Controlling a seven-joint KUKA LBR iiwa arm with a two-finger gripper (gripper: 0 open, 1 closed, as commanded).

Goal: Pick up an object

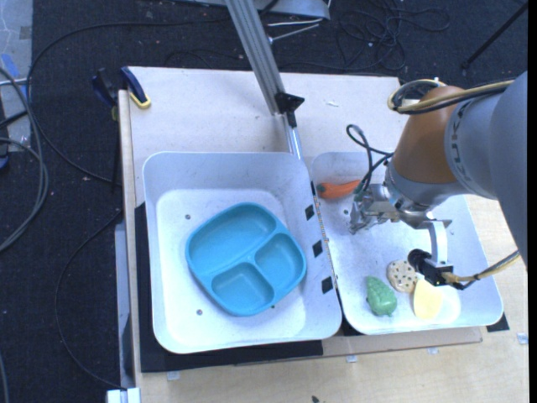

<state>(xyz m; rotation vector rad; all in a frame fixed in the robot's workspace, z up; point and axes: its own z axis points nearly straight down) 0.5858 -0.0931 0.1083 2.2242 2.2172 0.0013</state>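
Note:
My gripper (359, 221) hangs low over the right bin (471, 254), near its left middle, with the grey arm and its orange band (428, 145) behind it. An orange carrot-like piece (338, 189) lies just up and left of the gripper, partly behind the wrist. A green lump (380, 296), a beige dotted disc (402, 275) and a yellow piece (427, 301) sit at the bin's front, well below the gripper. I see nothing held.
The left bin (159, 225) holds a blue divided plate (245, 259). A slanted metal pole (256, 44) ends at the bins' back edge. A black cable loops by the wrist (361, 141). A blue and yellow tool (134, 89) lies at the bench's far left corner.

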